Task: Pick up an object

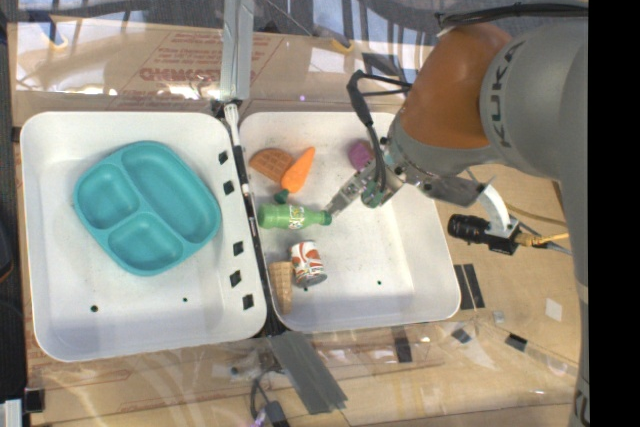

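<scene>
Far to the gripper's left, the teal plastic divided plate (147,205) lies in the left white bin (50,315), out of play. Nearer, in the right white bin (420,300), the likely targets crowd together: a brown bread-shaped toy (267,161) touching an orange plastic carrot (298,169), a green toy bottle (293,216) lying on its side just below them, then a small red-and-white can (309,265) beside a tan waffle cone (281,285). A small purple toy (360,153) sits just above the gripper.

The risk, as I judge it, is the clutter: the bottle's cap end is closest to the tool, and a round bottle on its side could roll or be nudged into the carrot.

The gripper (345,198) hangs low over the right bin, slanting down-left from the grey arm's orange-banded wrist (455,105). Whether it is parted or closed cannot be told; nothing visibly sits in it.
</scene>
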You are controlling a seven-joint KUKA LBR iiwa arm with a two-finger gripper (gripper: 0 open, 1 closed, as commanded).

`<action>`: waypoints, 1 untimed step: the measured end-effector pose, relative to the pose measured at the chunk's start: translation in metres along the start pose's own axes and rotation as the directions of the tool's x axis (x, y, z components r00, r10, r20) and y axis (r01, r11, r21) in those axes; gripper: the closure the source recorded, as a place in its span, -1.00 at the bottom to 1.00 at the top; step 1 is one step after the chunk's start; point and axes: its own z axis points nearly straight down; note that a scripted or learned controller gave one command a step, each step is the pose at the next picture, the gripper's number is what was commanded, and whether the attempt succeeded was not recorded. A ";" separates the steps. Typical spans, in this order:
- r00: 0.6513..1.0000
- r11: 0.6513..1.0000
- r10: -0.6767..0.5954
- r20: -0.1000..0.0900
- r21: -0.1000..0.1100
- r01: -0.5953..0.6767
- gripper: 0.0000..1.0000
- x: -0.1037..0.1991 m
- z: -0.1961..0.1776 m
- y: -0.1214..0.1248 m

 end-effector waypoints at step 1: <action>0.990 0.990 0.143 -0.003 0.004 -0.143 1.00 0.030 0.018 -0.017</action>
